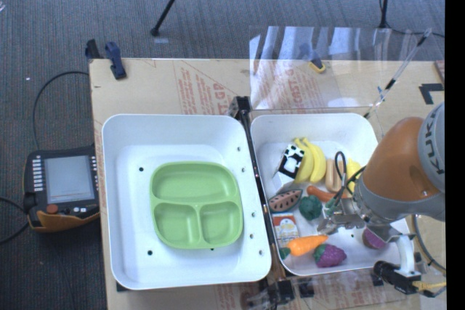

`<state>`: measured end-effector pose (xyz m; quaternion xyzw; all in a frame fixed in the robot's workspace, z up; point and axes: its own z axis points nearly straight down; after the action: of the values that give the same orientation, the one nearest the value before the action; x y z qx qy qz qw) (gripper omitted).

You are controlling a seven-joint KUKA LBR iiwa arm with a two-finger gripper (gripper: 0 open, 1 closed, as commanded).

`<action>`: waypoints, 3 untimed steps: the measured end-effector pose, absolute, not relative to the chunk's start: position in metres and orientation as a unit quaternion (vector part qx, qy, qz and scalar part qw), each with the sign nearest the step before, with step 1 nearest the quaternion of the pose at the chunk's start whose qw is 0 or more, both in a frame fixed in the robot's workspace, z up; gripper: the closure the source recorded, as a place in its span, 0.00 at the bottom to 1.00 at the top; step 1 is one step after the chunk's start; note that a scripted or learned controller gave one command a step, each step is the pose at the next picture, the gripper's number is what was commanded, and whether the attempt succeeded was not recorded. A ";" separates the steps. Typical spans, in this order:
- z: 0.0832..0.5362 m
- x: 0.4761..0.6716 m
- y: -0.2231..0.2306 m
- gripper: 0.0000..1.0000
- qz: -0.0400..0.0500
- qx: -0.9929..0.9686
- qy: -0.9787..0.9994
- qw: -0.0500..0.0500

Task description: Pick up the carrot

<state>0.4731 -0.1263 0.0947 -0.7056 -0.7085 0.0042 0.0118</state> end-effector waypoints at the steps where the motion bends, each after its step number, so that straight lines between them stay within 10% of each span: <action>1: 0.095 0.473 -0.126 0.00 0.004 -0.705 -0.709 0.012; 2: 0.100 0.473 -0.126 1.00 0.005 -0.707 -0.707 0.015; 3: 0.132 0.476 -0.141 1.00 0.001 -0.753 -0.658 0.003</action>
<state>0.4758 -0.1409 0.1323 -0.7530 -0.6580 0.0014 0.0029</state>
